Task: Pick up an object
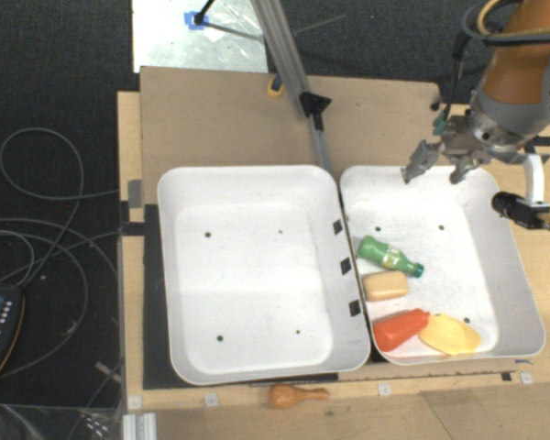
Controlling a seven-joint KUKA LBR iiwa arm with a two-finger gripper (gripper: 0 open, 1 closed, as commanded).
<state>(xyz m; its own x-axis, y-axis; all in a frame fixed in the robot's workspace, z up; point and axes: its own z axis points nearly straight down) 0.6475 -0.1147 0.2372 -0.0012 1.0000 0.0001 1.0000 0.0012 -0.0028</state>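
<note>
Green bottle [390, 256] apart from spread, unladen gripper [437, 166]

No text, label, brand, number or sign is legible on anything in view.

Gripper [437, 165] hangs with its 2 fingers apparently spread apart, holding nothing.

Both bins, the left [247, 273] and the right [440, 246], look like smooth white plastic with a soft sheen, the right one lightly speckled. The bench [220, 117] looks like matt brown board, slightly rough. The green bottle [390, 256] looks like glossy plastic, as do the red piece [400, 328] and yellow piece [450, 335]. The tan block [386, 287] looks matt. The gripper [437, 165] looks like dull grey metal
</note>
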